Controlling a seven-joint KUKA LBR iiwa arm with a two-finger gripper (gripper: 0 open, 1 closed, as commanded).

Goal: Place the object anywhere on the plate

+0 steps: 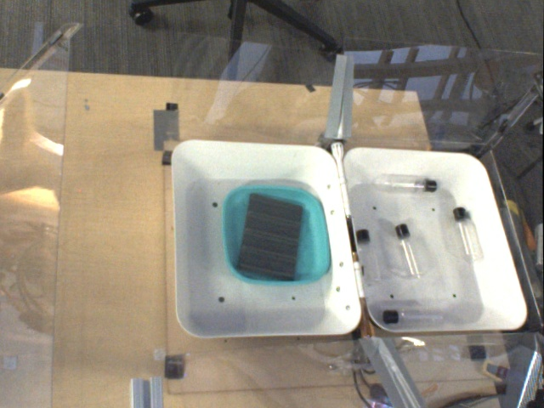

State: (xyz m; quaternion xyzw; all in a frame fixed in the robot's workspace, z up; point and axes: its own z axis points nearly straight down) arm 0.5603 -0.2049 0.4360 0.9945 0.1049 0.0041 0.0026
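Observation:
A dark grey ribbed block (pixel 271 236) lies flat on a teal square plate (pixel 318 245) in the middle of the left white bin (pixel 195 253). The block sits fully within the plate's rim, slightly tilted clockwise.
The right white bin (pixel 493 253) holds several clear tubes with black caps, such as one (pixel 408 183) at the back and one (pixel 406 246) in the middle. A metal divider post (pixel 340 100) stands behind the bins. An office chair base (pixel 246 2) is on the floor beyond the bench.

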